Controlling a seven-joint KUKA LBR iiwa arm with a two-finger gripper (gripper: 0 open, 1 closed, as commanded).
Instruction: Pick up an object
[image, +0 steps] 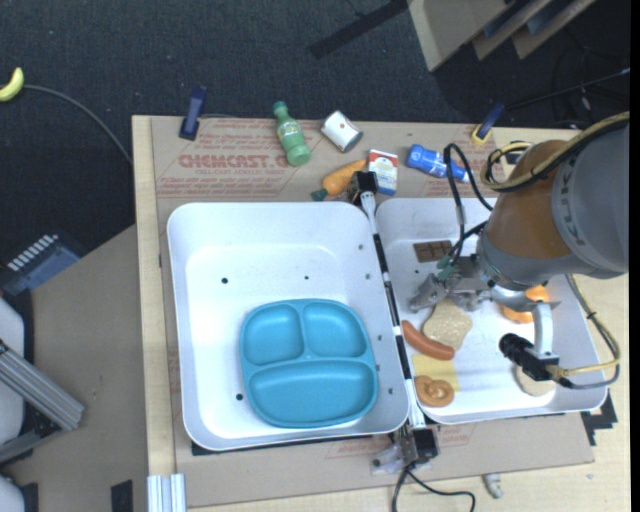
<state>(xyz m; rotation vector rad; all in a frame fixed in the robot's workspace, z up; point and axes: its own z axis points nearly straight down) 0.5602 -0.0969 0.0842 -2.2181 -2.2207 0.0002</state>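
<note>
My gripper (443, 293) hangs low over the right bin (470, 405), near its left side, with the grey arm and its orange band (522, 225) coming in from the right. It is open, and nothing shows between its fingers. A tan bread slice (447, 326) lies just below the gripper. A red sausage (428, 341) lies against the bread's lower left. Further toward the front sits a brown ring-shaped pastry (434, 390) on a yellow piece. Orange pieces (519, 313) lie to the gripper's right, and a brown patch (432, 250) lies behind it.
The left bin (200, 250) holds a blue divided plate (308, 360). Behind the bins, loose on the board, lie a green bottle (291, 134), a small white can (341, 130), a carton (382, 170) and a blue can (428, 160). A black cable (456, 190) runs over the right bin.
</note>
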